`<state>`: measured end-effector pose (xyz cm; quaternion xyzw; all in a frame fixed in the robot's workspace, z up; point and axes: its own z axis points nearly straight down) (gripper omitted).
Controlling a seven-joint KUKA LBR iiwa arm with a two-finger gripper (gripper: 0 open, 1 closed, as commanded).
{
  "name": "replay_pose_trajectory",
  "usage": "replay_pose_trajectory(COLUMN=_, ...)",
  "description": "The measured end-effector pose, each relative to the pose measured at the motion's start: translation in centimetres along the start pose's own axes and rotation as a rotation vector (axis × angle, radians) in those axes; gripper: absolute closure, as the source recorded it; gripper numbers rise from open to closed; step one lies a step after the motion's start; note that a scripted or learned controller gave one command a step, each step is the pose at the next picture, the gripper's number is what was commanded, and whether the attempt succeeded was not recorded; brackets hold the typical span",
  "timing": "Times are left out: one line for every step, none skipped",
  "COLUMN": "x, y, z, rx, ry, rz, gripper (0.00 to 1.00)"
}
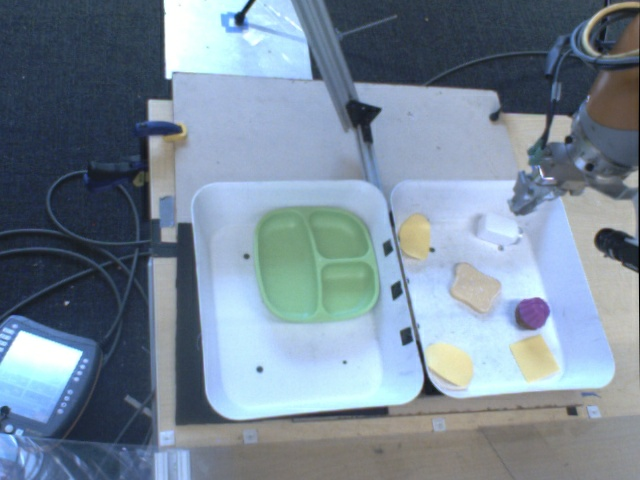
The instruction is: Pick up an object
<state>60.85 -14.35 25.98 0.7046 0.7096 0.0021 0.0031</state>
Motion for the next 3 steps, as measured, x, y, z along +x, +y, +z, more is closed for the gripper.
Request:
replay_pose_trajectory(x=5.7, y=-0.2, z=1.3, rx=0.007, ry=0.003, rz=-0.004, gripper=1.0)
replay_pose_trajectory(x=12.0, y=-1.2, z=1.3, rx=0.007, ry=0.004, rz=-0.005, gripper=1.0)
replay_pose_trajectory(x=18.3, y=-1.9, z=2.1, rx=0.007, ry=0.005, rz=-0.004, gripper=1.0)
